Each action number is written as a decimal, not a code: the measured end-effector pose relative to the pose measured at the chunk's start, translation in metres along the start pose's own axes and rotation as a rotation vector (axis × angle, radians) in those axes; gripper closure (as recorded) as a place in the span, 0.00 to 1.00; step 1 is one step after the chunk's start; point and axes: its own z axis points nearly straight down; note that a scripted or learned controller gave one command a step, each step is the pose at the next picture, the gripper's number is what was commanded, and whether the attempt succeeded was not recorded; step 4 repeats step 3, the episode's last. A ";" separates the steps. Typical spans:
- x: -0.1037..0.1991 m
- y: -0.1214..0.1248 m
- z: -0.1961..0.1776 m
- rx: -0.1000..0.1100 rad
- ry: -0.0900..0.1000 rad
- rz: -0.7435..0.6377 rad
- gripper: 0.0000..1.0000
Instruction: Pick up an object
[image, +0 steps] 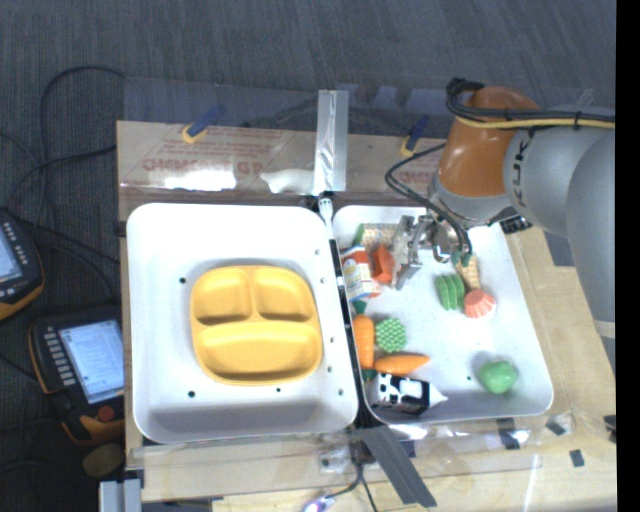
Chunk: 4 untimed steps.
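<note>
Hand (412, 252) low in right bin (525, 330) — beside orange toy (382, 264).

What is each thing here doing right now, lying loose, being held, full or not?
Gripper: low in the right bin, over the toys at its back left.
Yellow tray: flat in the left bin, compartments bare.
Carrot: lying loose in the right bin.
Green ball: loose near the front right corner.
Right bin: holds scattered toys.
</note>
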 end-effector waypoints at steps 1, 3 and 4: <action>0.013 0.006 -0.006 0.002 -0.029 0.100 1.00; 0.029 -0.015 -0.178 -0.011 -0.001 0.422 1.00; 0.029 -0.015 -0.178 -0.011 -0.001 0.422 1.00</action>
